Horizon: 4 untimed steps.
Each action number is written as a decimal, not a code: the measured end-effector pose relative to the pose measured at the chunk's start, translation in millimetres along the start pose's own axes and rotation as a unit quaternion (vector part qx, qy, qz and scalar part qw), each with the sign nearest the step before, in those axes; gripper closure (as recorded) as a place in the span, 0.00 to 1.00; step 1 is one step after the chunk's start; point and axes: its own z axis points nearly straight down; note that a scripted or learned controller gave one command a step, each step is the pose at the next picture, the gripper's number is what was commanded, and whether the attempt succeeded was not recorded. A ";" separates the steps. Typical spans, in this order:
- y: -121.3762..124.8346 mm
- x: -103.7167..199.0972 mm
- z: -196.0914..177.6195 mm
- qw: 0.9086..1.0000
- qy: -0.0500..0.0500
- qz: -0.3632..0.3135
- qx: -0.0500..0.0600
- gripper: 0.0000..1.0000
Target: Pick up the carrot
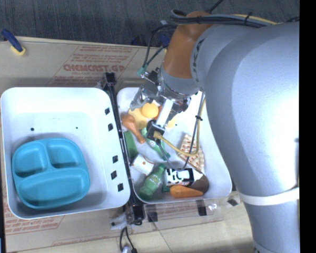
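The carrot [187, 192] is orange and lies flat at the near edge of the right bin [220, 167], next to a brown item [200, 183]. My gripper [148, 105] reaches down into the far part of that bin, over a yellow object [148, 111]. It is well away from the carrot, toward the back of the bin. The wrist hides the space under it.
The right bin is crowded: an orange-brown piece [132, 124], a green bottle [154, 179], a white cup [142, 165], a waffle [193, 147] and a black-and-white item [181, 176]. The left bin [52, 104] holds a blue divided tray [50, 171].
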 end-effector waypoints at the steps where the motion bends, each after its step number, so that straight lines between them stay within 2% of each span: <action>1: 25.1 -66.1 49.1 0.991 -0.004 0.134 0.006 0.00; 2: 21.1 -53.9 104.6 0.948 -0.003 0.317 0.006 0.00; 3: 20.1 -52.8 94.9 0.950 -0.004 0.312 0.011 1.00; 4: 19.7 -52.6 95.2 0.950 -0.004 0.312 0.012 0.00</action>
